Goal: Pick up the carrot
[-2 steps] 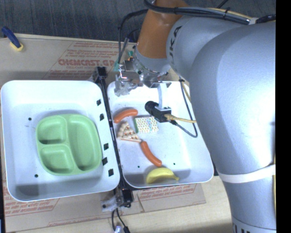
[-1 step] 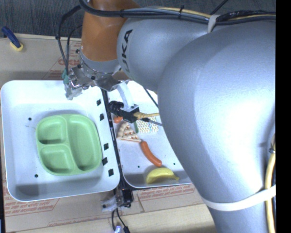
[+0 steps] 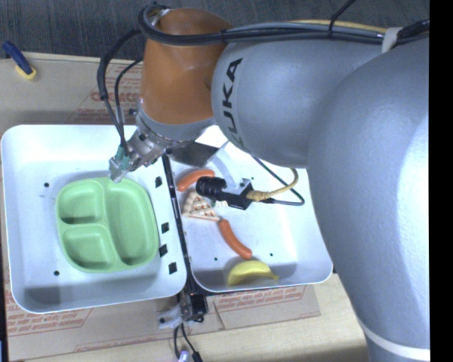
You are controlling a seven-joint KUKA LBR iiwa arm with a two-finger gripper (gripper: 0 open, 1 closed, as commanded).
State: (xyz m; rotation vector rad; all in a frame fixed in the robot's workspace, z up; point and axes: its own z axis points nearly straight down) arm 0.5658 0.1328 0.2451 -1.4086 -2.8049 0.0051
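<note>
Two orange pieces lie in the right bin (image 3: 302, 240), and I cannot tell which is the carrot. A long tapered one (image 3: 234, 237) lies near the bin's middle. A curved one (image 3: 193, 179) lies at the bin's upper left, partly behind a black fitting (image 3: 215, 188) on the arm. My gripper (image 3: 122, 164) hangs over the left bin (image 3: 23, 202), at the upper right corner of the green divided tray (image 3: 106, 225). It is well left of both orange pieces, and I see nothing held in it.
A pizza-slice toy (image 3: 201, 209) lies between the two orange pieces. A yellow piece (image 3: 251, 272) rests by the right bin's front rim. The big grey arm covers the right side and the back of the right bin. The bins meet at a dark divider (image 3: 175, 225).
</note>
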